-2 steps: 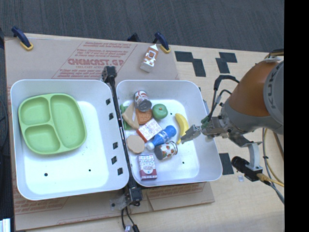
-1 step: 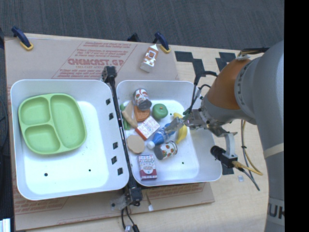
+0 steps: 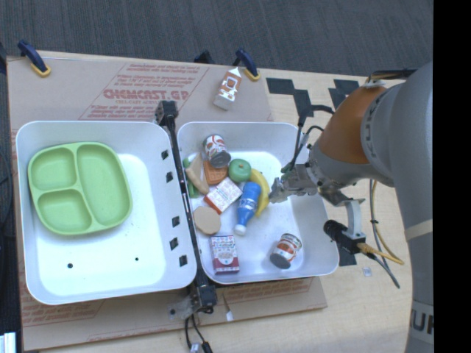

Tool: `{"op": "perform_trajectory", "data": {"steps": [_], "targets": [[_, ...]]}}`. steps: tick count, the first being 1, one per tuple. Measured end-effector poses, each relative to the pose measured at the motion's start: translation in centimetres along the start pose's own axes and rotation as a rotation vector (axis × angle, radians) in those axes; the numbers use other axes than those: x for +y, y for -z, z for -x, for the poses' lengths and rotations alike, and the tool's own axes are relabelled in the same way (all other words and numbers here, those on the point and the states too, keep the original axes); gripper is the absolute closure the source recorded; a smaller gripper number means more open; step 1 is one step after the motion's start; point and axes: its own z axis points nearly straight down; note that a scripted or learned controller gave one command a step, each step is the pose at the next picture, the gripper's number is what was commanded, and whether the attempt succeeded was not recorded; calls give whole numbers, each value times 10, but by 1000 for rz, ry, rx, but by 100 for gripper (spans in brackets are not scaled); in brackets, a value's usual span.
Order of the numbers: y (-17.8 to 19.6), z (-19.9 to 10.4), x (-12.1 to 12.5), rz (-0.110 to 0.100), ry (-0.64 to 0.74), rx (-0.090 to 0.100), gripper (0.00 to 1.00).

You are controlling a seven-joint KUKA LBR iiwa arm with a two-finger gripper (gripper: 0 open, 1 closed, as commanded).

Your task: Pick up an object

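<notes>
The claw [image 3: 278, 190] hangs low over the right bin [image 3: 313, 259], near that bin's right wall, reaching in from the grey arm [image 3: 390, 138] with its orange band [image 3: 353, 127]. Whether it is wide or narrow cannot be told from this slant, and nothing shows between its tips.

Just to its left, almost touching, lie a yellow banana [image 3: 260, 182] and a blue bottle with a white cap [image 3: 249, 203], tilted with the cap toward the near side. Further left sit a green round fruit [image 3: 240, 170], a small red-and-white carton [image 3: 223, 195], an orange packet [image 3: 214, 173] and a round of bread [image 3: 207, 220]. Above-left of the claw a tin can [image 3: 215, 148] lies near the far wall. Below it, well apart, another can [image 3: 285, 250] rests on its side; lower left stands a red box [image 3: 224, 254]. The crowd of food at its left closes off that side; the patch beneath and to its right is bare white.

Far left, in the left bin [image 3: 103, 271], lies a green divided tray [image 3: 79, 187]. Beyond the bins, a small bottle [image 3: 228, 89] lies on cardboard sheet [image 3: 140, 90] held by blue clamps [image 3: 33, 57]. The bench [image 3: 368, 300] is pale wood; dark carpet [image 3: 221, 13] lies behind.
</notes>
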Motion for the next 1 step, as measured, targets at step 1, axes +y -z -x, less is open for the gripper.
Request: {"op": "perform_trajectory", "data": {"steps": [1], "targets": [[99,0,60,-6,-3,-2,100]]}}
